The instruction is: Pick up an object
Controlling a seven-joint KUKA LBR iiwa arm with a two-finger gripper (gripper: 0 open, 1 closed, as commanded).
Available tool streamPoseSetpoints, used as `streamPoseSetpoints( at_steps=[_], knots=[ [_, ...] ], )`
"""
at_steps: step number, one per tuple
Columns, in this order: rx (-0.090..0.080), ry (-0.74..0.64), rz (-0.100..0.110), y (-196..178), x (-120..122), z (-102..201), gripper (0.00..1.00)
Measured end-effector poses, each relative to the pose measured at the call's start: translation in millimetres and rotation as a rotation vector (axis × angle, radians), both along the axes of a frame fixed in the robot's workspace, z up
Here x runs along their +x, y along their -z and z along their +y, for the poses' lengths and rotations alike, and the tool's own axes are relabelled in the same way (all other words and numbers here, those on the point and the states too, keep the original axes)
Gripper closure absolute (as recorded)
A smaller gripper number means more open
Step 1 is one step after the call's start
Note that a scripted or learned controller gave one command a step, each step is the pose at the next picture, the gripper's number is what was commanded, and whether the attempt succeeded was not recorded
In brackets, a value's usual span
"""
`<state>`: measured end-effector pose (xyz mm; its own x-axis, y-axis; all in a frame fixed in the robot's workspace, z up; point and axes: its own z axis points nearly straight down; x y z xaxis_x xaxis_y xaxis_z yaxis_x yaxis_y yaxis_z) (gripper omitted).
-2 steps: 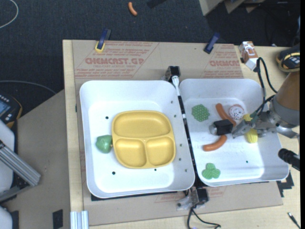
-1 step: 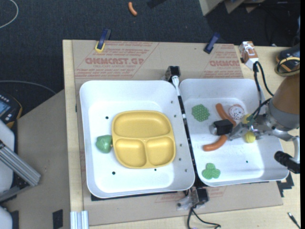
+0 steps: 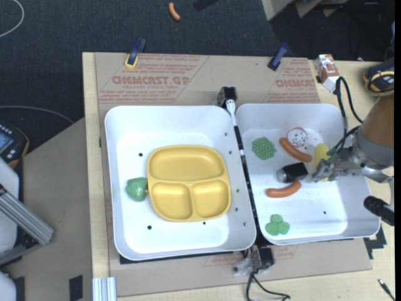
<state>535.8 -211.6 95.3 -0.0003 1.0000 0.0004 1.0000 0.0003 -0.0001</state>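
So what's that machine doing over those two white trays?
A robot arm reaches in from the right, with its gripper low inside the right bin. Around it lie an orange sausage, a second sausage, a green round piece and a leafy green piece. Nothing is visibly held. The left bin holds a yellow divided plate with a green lump beside it.

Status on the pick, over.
Gripper low in right shallow white bin, grasp unconfirmed. Orange toy sausage lies close beside it, on bin floor. Small yellow piece crowds the gripper.
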Motion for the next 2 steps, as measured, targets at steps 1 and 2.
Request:
streamPoseSetpoints(
  at_steps=[1, 2],
  knots=[
    [-0.004, 0.002, -0.006, -58.6, -4.5, -7.8, 1.0],
    [-0.005, -0.001, -0.009, -123.2, -3.1, -10.5, 1.0]
  ],
)
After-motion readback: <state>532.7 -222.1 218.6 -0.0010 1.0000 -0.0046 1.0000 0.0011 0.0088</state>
